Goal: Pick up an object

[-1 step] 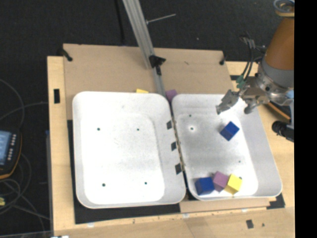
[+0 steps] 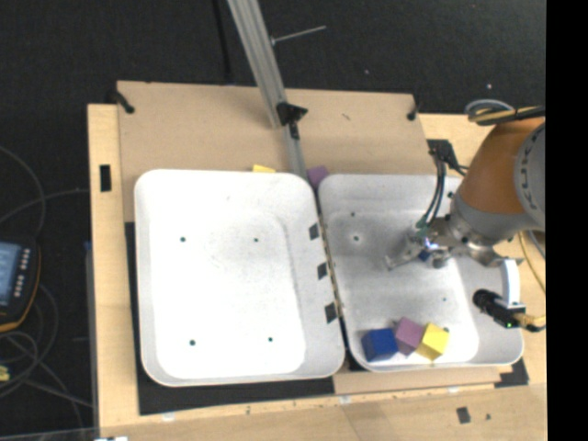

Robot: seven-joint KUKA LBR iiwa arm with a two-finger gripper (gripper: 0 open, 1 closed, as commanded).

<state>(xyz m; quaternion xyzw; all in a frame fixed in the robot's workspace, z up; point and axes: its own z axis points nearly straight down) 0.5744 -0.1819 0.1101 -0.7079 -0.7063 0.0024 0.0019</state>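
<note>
Camera view looks down on a tan worktop (image 2: 367, 118) carrying two shallow white bins side by side. In the right bin (image 2: 367, 200), three small blocks sit bunched against the near wall: a blue block (image 2: 378, 343) on the left, a purple block (image 2: 408, 334) touching it in the middle, and a yellow block (image 2: 434, 340) just beside that on the right. They look like light, rigid blocks with flat faces, so a pinch across two opposite sides should hold; the yellow one, at the end of the row, seems to offer the freest side.

The gripper (image 2: 424, 251) hangs over the middle of the right bin, well apart from the blocks and farther back than they are. Whether it is clenched or released I cannot tell; nothing shows in its grasp.

The left bin (image 2: 147, 246) has a smooth, speckled floor. Beyond the bins a slanted metal rail (image 2: 259, 49) crosses the worktop, and dark carpet with loose cables surrounds it.
</note>
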